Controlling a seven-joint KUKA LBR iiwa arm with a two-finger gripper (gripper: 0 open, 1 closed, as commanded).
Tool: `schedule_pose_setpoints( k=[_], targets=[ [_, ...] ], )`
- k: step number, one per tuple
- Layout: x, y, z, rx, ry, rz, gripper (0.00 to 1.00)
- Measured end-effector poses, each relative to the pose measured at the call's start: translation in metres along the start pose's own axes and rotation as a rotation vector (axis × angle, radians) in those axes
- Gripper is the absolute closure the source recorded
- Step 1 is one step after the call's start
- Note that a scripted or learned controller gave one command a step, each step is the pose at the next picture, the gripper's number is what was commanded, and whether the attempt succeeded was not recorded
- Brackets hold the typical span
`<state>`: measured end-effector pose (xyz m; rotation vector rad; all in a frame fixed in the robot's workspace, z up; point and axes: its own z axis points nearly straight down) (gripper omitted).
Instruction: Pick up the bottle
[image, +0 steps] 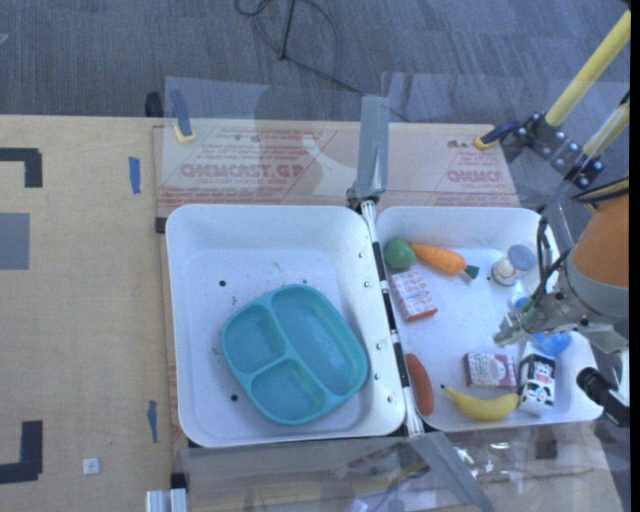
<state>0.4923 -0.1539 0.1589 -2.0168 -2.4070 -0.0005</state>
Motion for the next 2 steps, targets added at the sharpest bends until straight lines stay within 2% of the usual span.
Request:
schedule_pose_setpoints(
  k=[1, 2],
  targets=[
    [0.000, 0.021, -0.095, -0.002, -0.003, 0.194, 1.00],
    [0.025, 0.010, -0.027, 0.001, -0.001, 0.346, 1.00]
  ],
)
